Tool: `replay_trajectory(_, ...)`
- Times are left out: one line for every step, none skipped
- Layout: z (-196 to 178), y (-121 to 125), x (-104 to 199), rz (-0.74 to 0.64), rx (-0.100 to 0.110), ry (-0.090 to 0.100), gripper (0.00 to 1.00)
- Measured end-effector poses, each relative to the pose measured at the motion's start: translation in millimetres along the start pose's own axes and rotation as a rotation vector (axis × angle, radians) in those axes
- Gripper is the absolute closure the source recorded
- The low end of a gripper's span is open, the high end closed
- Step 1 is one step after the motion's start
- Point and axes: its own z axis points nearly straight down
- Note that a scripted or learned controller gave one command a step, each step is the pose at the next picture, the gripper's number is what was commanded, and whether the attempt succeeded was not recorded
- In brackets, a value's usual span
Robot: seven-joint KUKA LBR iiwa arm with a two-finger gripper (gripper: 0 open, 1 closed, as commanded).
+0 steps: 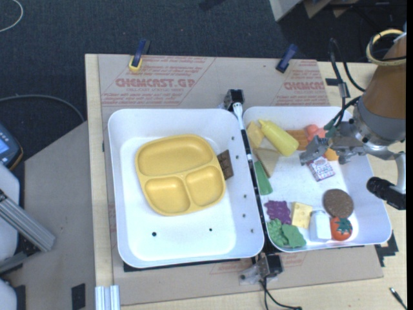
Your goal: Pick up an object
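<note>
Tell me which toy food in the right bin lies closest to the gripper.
The small red-and-white packet, right below the gripper. The yellow bottle, brown patty and tomato lie farther off.

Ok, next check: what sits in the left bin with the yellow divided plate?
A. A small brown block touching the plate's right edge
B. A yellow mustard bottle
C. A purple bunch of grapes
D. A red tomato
A: a small brown block lies against the right edge of the yellow divided plate in the left bin; the other toy foods lie in the right bin.

Two white bins (122, 173), one yellow tray (179, 173)
</note>
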Motion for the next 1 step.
replay_trajectory(44.0, -4.5, -3.4, 0.001, 0.006, 0.002, 0.00)
